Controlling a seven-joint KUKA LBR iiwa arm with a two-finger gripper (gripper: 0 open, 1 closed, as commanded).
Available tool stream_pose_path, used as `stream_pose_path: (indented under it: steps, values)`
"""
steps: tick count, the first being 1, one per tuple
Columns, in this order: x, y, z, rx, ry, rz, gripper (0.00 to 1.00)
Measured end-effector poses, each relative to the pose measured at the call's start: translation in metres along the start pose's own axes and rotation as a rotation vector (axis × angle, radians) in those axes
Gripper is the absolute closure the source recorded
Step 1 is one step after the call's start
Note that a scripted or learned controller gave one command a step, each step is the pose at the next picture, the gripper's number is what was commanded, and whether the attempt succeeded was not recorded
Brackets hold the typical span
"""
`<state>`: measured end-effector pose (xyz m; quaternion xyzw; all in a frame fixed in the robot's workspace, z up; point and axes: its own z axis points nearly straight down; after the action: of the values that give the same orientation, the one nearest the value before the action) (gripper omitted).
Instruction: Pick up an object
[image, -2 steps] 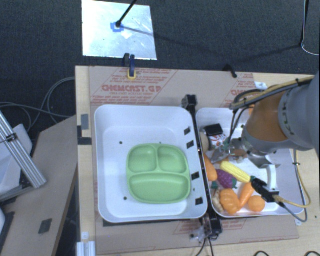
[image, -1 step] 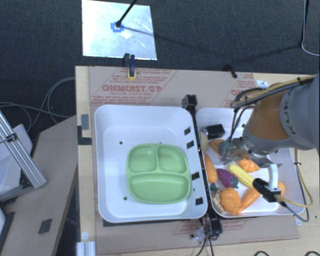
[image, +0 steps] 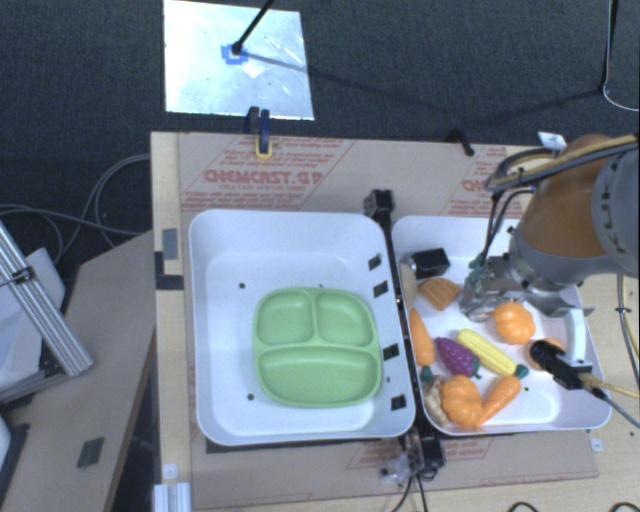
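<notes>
Two white bins sit side by side on the table (image: 300, 160). The left bin (image: 215, 300) holds a green divided plate (image: 318, 346). The right bin (image: 570, 405), at the frame's right, holds toy food: an orange (image: 513, 322), a corn cob (image: 487, 352), purple grapes (image: 456, 356), a carrot (image: 500, 397), a small pumpkin (image: 461, 398) and a black block (image: 431, 263). The arm (image: 575, 215) enters from the right, its jaws (image: 480, 292) low over the bin, just left of the orange.
</notes>
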<state>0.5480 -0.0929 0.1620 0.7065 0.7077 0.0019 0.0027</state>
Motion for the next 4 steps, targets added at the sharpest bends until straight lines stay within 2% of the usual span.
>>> stream_pose_path:
  steps: [1, 2, 4]
  values:
    - [0.001, 0.0, -0.064, -0.001, 0.0, -0.003, 1.0]
    - [0.001, 0.001, -0.062, 0.004, 0.001, -0.003, 1.0]
    - [0.115, 0.026, -0.049, 0.005, 0.004, -0.009, 1.0]
